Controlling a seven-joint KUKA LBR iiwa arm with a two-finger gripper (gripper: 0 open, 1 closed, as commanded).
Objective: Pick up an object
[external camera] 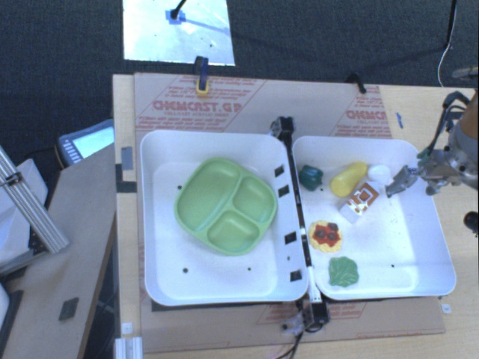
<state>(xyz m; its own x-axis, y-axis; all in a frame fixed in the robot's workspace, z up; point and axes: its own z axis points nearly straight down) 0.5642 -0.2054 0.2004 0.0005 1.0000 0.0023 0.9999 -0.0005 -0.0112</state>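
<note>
The right bin point(426, 275) holds several small items: a dark green lump point(310, 176), a yellow bottle point(349, 179) with a white cap, a white and orange carton point(361, 200), a round red and yellow toy point(326, 235) and a green leafy piece point(343, 271). My gripper point(414, 185) hangs over the bin's upper right part, just right of the bottle cap and the carton. Its two fingers stand spread apart and open, with nothing between them.
A light green divided plate point(224, 206) lies in the left bin point(161, 275). A black divider point(296, 215) runs between the bins. Cardboard lies under both bins, with a yellow clamp point(202, 87) at the back edge.
</note>
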